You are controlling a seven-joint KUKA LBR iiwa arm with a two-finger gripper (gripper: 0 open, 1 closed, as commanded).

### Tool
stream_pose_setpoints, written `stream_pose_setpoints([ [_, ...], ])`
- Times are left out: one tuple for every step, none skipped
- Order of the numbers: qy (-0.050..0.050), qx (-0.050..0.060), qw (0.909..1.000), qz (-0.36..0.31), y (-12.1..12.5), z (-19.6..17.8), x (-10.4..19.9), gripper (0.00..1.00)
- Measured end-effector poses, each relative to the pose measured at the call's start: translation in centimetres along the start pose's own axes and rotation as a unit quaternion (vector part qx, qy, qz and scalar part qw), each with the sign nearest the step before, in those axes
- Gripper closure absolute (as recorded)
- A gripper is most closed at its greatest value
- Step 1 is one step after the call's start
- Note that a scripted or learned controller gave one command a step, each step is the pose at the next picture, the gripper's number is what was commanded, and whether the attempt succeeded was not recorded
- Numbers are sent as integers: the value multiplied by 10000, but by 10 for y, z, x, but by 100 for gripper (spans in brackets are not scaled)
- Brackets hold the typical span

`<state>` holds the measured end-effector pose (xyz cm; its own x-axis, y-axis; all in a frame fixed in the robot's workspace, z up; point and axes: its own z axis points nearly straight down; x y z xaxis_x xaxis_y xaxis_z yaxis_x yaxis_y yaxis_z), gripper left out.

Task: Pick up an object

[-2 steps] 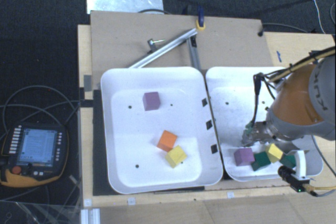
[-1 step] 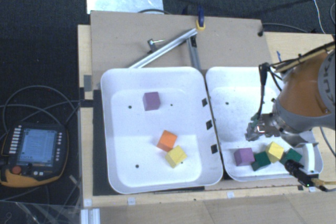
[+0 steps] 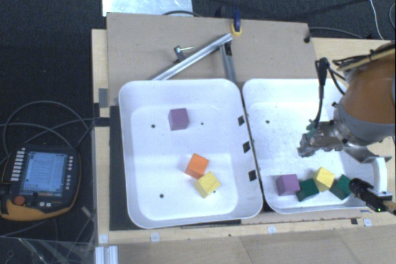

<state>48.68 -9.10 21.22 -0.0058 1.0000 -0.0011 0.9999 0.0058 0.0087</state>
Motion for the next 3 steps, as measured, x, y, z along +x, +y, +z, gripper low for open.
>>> stream_pose_setpoints([
  [-2, -1, 10000, 0, 9, -61, -3, 100],
  [13, 41, 10000, -17, 16, -44, 45, 100],
  [16, 38, 10000, -17, 16, -34, 90, 100],
])
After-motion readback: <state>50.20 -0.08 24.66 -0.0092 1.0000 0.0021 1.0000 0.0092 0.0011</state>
